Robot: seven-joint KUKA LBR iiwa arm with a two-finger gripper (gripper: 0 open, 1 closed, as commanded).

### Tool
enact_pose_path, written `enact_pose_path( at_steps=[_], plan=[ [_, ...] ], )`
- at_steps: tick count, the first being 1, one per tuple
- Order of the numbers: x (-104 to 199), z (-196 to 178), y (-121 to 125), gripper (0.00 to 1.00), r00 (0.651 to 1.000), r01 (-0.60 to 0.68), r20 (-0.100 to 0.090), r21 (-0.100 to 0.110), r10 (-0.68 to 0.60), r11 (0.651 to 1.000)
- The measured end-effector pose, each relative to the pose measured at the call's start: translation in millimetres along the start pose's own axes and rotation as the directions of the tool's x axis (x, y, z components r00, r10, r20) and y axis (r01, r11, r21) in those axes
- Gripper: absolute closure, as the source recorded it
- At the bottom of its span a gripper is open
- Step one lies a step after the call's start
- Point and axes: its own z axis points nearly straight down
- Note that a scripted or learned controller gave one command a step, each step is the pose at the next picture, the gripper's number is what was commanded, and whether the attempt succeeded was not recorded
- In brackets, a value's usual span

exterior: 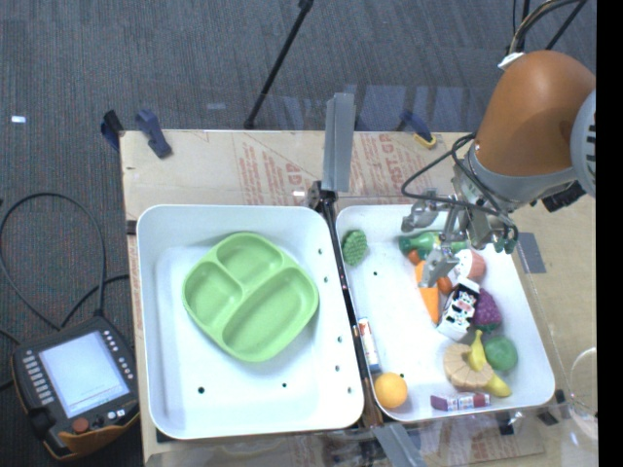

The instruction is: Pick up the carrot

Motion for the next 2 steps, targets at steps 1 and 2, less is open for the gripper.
enact_pose_path(
  at_steps=[1, 2],
  plan=[
    [5, 138, -13, 0.0, 0.991, -0.131, -0.003, -0.001, 0.131, 0.991],
    [23, 137, 4, 0.0, 0.986, -0.169, -0.001, -0.001, 0.169, 0.986]
  ],
)
